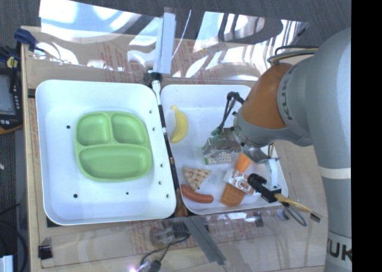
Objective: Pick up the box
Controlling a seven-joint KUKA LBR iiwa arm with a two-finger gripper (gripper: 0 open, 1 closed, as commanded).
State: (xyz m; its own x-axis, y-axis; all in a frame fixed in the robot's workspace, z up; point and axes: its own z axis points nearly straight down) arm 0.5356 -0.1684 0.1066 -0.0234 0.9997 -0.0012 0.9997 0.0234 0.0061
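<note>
The bench [89, 244] carried two shallow white bins side by side. The left bin [54, 145] held a green divided plate [113, 145]. In the right bin [197, 99] lay a banana [178, 124], a pizza slice [196, 176], a sausage [197, 195] and an orange bottle [236, 181] — the bottle at the near right. The arm [298, 104] reached in from the right, and its hand [218, 144] sat low over the speckled box [218, 157] in the bin's middle, touching or just above it — whether it gripped anything could not be told.
</note>
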